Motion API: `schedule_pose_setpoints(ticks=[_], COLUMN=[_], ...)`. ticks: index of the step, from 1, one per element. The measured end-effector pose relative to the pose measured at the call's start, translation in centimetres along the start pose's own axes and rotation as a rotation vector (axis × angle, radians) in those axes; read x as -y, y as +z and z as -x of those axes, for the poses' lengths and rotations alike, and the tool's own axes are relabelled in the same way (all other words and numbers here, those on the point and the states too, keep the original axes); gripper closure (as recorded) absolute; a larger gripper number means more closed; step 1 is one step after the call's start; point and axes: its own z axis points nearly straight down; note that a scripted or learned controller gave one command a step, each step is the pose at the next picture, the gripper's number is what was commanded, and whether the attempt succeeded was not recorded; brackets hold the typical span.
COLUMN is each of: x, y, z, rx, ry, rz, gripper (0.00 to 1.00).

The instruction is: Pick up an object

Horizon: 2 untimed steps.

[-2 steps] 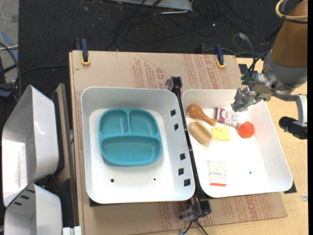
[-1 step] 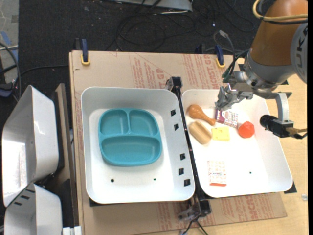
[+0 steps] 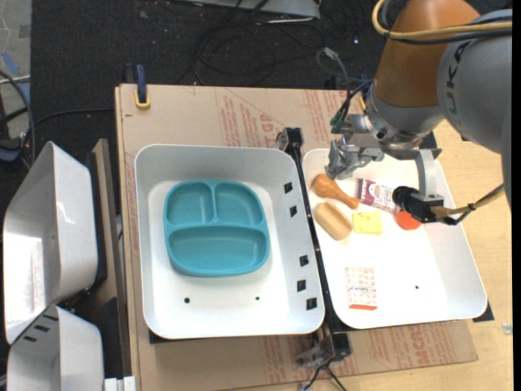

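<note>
Camera view, orange toy (image 3: 330, 187) just beside jaws, in right bin (image 3: 423, 263)

Two white bins are seen side by side on a cardboard-covered bench (image 3: 212, 116). In the left bin (image 3: 155, 243), a teal divided plate (image 3: 216, 226) is laid flat near the middle. The grey arm (image 3: 480, 72) is seen at the upper right of the frame, and the gripper (image 3: 340, 166) is held low over the upper left corner of the right bin (image 3: 440, 292), just above an orange-brown drumstick-shaped thing (image 3: 332, 189). Below that a tan roll (image 3: 332, 219) is found, with a yellow block (image 3: 367, 223) just beside it to the right and a maroon-and-white packet (image 3: 376, 194) above the block. A white card with orange print (image 3: 361, 287) is set well apart, lower in the bin.
</note>
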Motion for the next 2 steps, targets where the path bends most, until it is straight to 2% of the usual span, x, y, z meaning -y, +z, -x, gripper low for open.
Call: schedule_pose_setpoints(ticks=[1,2], x=[-0.6,-1.0], y=[0.4,2.9], z=[-4.6,-9.2], rx=[0.001,0.000], ry=[0.001,0.001], rz=[0.001,-0.002], gripper=[1.00,1.00])
